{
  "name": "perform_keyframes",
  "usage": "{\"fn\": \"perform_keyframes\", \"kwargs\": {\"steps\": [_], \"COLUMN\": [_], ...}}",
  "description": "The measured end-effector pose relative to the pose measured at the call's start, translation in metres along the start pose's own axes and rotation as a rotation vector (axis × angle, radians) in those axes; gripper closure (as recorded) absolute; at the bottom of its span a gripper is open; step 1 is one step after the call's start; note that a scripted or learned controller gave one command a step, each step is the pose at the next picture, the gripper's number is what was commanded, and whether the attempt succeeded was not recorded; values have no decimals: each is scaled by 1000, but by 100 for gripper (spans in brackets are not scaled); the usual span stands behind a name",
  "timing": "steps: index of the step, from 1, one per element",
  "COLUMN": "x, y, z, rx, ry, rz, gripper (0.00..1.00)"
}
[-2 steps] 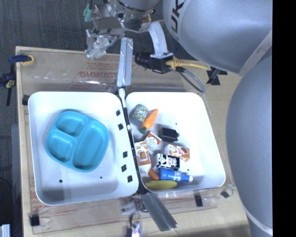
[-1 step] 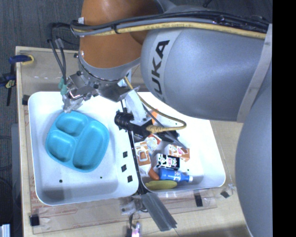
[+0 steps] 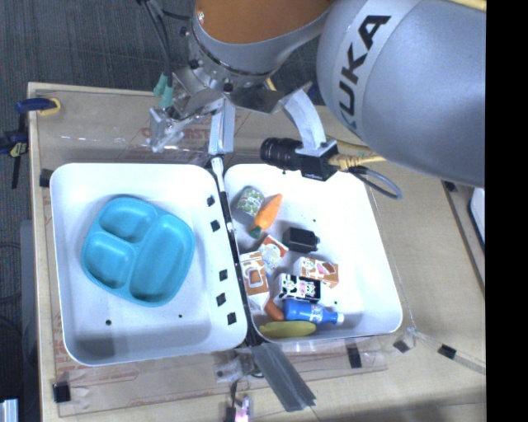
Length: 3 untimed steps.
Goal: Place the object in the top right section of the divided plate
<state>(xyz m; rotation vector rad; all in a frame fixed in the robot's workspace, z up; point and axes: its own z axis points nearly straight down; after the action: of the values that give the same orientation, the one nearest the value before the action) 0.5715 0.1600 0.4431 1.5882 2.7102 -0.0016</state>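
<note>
A blue divided plate [image 3: 136, 250] lies in the left white bin [image 3: 66, 198], with three sections, all bare. The candidate objects lie in the right white bin [image 3: 371, 247]: an orange carrot [image 3: 266, 212], a small can [image 3: 247, 200], a black block [image 3: 301, 240], printed cartons [image 3: 318, 269], a cow-patterned box [image 3: 299, 288], a blue bottle [image 3: 309, 313] and a yellow-green piece [image 3: 289, 329]. My gripper [image 3: 177, 115] hangs above the bench just behind the back rims of the bins, near the divider between them. I see nothing held in it.
The big grey arm with its orange band [image 3: 247, 16] covers the upper right of the view. A black cylinder with cable [image 3: 293, 152] sits over the right bin's back rim. The two bins meet at a ridge [image 3: 223, 247].
</note>
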Motion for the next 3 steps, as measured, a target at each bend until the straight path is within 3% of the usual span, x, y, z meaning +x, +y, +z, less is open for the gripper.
{"fn": "perform_keyframes", "kwargs": {"steps": [1,2,3], "x": [16,2,-45], "y": [-63,-108,-134], "z": [0,68,0], "rx": [1,4,-1], "ry": [1,0,0], "rz": [2,320,223], "gripper": [100,100,100]}}
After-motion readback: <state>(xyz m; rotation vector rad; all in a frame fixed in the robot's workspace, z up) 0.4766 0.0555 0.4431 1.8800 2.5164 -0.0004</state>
